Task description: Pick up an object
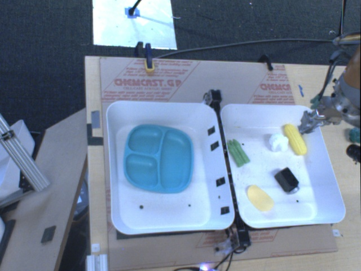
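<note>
Corn cob (295,139), bumpy yellow, just beside metallic gripper (309,121), grip state unclear, smooth blue divided plate (159,158) apart.

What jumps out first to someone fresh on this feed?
The blue divided plate fills the middle of the left bin. The right bin holds small scattered things: a yellow corn cob beside a white piece, green beans, a black block and a yellow lemon-like piece. The tool sits at the right bin's far right edge, next to the corn.

Glossy white plastic bins (169,113); matt blue plate (159,158), probably plastic.
</note>
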You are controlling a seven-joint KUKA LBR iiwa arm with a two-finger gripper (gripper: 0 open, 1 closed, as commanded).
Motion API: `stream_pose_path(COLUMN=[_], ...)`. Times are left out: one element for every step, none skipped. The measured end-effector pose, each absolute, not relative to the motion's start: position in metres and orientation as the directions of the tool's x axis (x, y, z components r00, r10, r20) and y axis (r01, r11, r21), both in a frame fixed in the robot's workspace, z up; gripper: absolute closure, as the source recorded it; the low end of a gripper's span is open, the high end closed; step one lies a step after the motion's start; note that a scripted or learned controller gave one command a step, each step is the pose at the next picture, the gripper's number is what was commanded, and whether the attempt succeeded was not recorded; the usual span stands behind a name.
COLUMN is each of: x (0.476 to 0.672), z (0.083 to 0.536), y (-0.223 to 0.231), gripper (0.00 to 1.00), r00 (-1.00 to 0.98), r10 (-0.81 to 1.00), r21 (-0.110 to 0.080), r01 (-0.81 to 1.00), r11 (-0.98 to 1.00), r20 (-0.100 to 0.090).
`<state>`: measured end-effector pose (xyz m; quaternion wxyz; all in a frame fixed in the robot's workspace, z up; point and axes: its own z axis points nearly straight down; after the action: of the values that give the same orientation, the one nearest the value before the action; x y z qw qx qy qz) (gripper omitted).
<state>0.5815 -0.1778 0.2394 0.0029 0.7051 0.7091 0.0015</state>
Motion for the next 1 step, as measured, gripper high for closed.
stream_pose_path(x=[0.5828], z=[0.2669], y=[-0.1780], gripper=[1.00], r00=[-0.006], r10=[1.000], r21=[0.005], r01=[1.000], r11=[0.006], r20=[-0.002])
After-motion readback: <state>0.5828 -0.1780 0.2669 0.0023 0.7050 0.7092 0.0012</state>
